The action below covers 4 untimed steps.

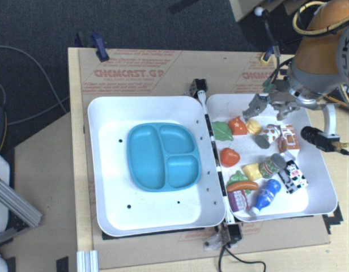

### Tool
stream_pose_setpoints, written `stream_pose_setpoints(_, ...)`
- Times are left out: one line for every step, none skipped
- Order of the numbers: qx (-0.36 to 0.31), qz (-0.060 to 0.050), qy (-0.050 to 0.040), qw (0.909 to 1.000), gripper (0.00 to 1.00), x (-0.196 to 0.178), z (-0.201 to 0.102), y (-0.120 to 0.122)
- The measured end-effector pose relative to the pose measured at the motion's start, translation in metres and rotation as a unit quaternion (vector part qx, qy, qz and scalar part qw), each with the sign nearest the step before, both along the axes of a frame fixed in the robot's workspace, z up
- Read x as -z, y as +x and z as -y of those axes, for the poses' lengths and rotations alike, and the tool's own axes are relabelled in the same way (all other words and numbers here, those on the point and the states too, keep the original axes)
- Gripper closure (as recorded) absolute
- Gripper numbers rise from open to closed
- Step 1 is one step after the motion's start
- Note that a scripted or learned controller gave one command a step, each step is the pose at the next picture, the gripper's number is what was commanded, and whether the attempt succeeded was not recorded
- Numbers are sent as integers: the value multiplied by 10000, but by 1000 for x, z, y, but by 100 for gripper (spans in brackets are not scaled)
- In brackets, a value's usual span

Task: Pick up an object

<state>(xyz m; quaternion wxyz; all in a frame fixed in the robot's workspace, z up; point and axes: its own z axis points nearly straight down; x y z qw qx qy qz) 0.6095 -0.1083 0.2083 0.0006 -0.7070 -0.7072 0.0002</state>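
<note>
The gripper (269,107) hovers above the right bin (319,200), fingers apart and holding nothing. No toy is lifted; the whole pick remains.

A tan, cardboard-covered table (163,69) (red print along its far edge) bears two shallow white plastic bins: the left bin (106,152) and the right bin (316,169), touching side by side.

Two white bins on a bench, arm over the right one.

The gripper (269,107) hangs fingers spread above the right bin (322,180), which holds small toy foods. The left bin (106,208) holds a blue divided tray (162,155).
</note>
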Motion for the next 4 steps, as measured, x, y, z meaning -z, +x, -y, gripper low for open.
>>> stream_pose_setpoints(5, -6, -3, 10000, 0, 83, 68, -4)
stream_pose_setpoints(-11, 120, -47, 9999, 0, 107, 87, -44)
stream_pose_setpoints(-19, 112, -11, 9999, 0, 111, 94, -41)
stream_pose_setpoints(-4, 148, -68, 9999, 0, 111, 88, -43)
